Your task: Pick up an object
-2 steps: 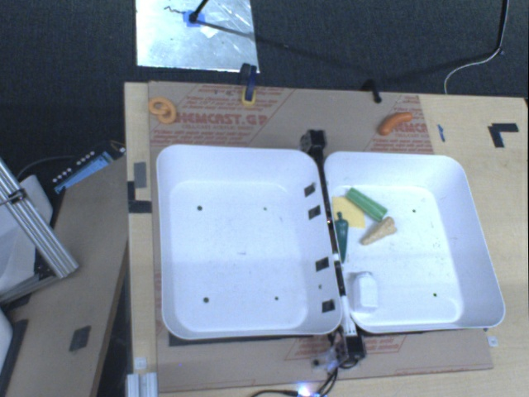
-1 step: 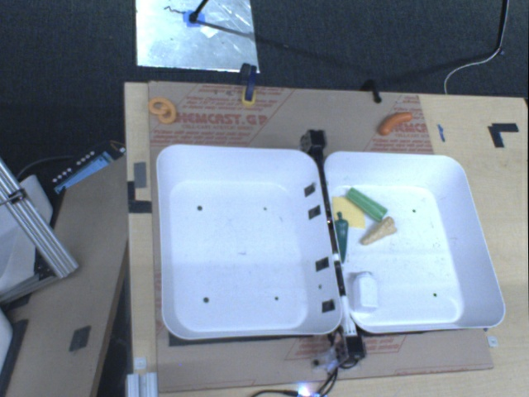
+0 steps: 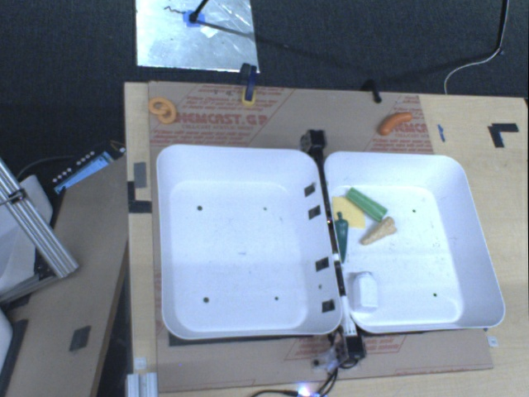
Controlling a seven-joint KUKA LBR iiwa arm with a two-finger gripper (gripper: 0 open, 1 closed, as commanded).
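Objects for picking: five items lie in the right bin (image 3: 478, 246), all in its half next to the left bin (image 3: 240, 246).

- A green stick (image 3: 365, 203) lies slantwise, its upper end overlapping a flat yellow piece (image 3: 350, 214).
- A tan cone-shaped piece (image 3: 378, 231) lies just below the green stick, close to it; whether they touch cannot be told.
- A dark green pen-like item (image 3: 340, 235) lies along the wall shared by the bins, just beside the yellow piece. Its exact shape is hard to make out.
- A white block (image 3: 364, 290) sits well apart from the others, near the front wall. It is faint against the white floor.

Pincer: whether it is open or closed cannot be told from this view, and nothing can be recorded as held or touched by it. Positions are therefore given by the bins.

Surroundings: both bins rest on a printed cardboard sheet (image 3: 347, 110) on the tabletop (image 3: 512, 213). On the cardboard behind the bins lie an orange ring (image 3: 163, 110) and an orange sausage shape (image 3: 394, 123). A blue-and-yellow clamp (image 3: 248, 83) grips its rear edge. A silver sheet (image 3: 197, 23) lies beyond, cut off at the top edge.
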